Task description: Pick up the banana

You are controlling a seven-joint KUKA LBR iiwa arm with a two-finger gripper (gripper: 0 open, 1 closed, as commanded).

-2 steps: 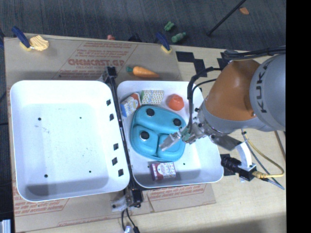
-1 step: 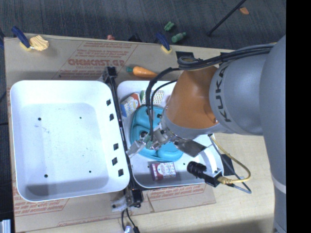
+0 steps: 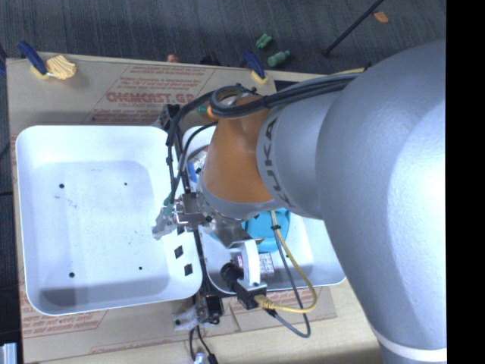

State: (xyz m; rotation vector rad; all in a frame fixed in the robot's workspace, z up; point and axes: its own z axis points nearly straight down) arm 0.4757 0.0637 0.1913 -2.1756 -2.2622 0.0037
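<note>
Overhead slanted view of the counter (image 3: 136,82), a brown printed board carrying two shallow white bins side by side. The left bin (image 3: 26,211) shows a bare white floor marked with a few small dark dots. The right bin (image 3: 327,273) is largely covered by the grey arm (image 3: 356,165), which enters from the right. The arm's orange band (image 3: 235,165) lies above the divide between the bins.

Below the band, the gripper (image 3: 165,222) sits over the right edge of the left bin, close to the shared rims. Whether it is released or clenched cannot be told, and nothing can be seen grasped in it.

A blue object (image 3: 267,226) lies in the right bin, partly under the wrist. The banana's position cannot be told, since the arm hides most of the right bin.

A yellow cable (image 3: 292,300) loops off the wrist hardware over the near rim. Blue clamps (image 3: 34,58) grip the board's far edge. Small green items (image 3: 274,53) lie on the dark floor (image 3: 114,14) beyond.
</note>
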